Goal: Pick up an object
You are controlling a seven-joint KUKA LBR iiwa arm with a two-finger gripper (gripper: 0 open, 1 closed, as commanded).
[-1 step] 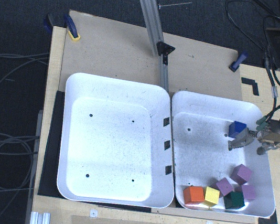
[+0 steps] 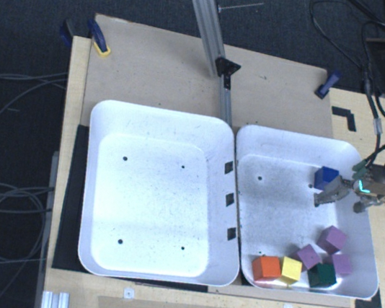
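Nothing's picked up yet imo. The blue block (image 2: 326, 176) sits on the floor of the right bin (image 2: 272, 200), far side, with the gripper (image 2: 346, 194) just beside it, fingers spread and nothing between them. The grab and the lift are both left.
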